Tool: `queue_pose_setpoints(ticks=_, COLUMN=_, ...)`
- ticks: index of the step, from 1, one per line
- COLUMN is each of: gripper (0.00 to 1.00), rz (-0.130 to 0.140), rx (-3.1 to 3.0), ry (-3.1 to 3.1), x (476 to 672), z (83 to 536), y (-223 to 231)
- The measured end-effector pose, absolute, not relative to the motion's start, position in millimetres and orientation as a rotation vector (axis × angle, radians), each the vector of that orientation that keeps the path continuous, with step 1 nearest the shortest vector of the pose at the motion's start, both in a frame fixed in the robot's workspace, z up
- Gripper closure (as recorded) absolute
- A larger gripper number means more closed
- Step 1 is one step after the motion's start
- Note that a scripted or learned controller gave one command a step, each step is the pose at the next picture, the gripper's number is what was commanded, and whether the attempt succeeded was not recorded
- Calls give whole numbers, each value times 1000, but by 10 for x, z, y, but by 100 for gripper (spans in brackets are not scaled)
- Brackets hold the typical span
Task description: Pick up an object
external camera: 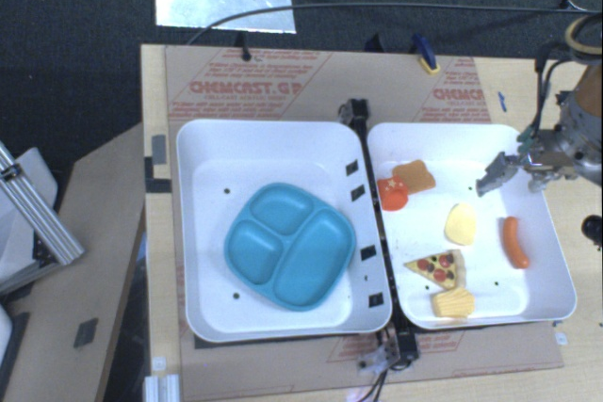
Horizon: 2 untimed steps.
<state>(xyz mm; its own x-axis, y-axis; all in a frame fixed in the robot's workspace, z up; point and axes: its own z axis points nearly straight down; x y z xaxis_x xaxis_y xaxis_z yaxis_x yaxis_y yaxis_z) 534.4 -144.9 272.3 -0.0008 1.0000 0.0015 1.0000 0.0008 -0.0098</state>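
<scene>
Arm [579, 122]: grey metal wrist, orange band above. Black cable loops beside it. Gripper [494, 176]: dark grey fingers, silvery base.

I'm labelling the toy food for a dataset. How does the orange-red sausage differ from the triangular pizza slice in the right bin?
The orange-red sausage is a plain, rounded rod of one colour; the triangular pizza slice is a flat wedge, yellow with red and dark toppings. The sausage lies near the right wall, running near to far; the pizza slice lies nearer the bin's middle, its tip pointing left. The sausage lies apart from the other food; the pizza slice sits just above a yellow block. Both rest on the floor of the right white bin.
</scene>
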Motion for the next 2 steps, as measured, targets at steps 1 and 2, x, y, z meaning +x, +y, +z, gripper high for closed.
queue_pose_setpoints(ticks=1, gripper=0, rz=-1, rx=-2218, ry=-2227, x=5364, z=2783, y=-1445)
queue_pose_setpoints(ticks=2, gripper=0, rz=2, rx=-2217, ry=-2222, x=5361, z=2194, y=-1359)
